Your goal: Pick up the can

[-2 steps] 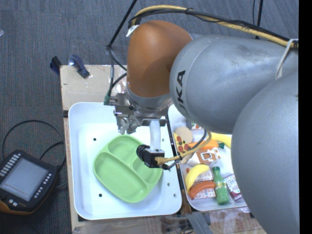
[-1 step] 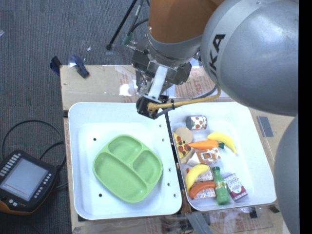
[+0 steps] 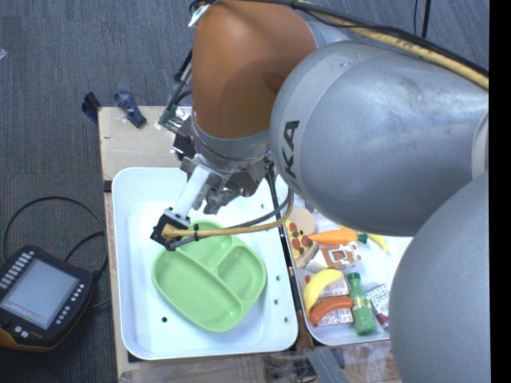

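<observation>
gripper: open or closed, cannot tell | green plate just below it | can perhaps hidden by arm to its right | risk: descends onto plate, grabs nothing

A green divided plate lies in the white bin at centre frame. At lower right, a banana, carrot and green bottle lie close together.
</observation>
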`<action>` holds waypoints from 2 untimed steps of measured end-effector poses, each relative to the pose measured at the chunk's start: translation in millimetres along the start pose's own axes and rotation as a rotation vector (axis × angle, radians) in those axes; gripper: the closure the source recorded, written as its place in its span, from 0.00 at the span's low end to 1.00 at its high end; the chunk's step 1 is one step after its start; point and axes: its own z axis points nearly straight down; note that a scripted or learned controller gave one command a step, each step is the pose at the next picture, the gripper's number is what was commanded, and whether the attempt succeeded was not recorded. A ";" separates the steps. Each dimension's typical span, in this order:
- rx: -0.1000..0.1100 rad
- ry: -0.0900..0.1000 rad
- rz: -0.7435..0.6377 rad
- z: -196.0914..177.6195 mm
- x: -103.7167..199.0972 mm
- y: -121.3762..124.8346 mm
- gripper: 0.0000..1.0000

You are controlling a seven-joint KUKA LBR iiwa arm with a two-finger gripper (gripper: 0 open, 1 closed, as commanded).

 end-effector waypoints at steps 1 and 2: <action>0.001 -0.001 0.075 75.3 -25.7 -30.4 1.00; 0.001 -0.001 0.077 75.0 -25.8 -30.0 0.00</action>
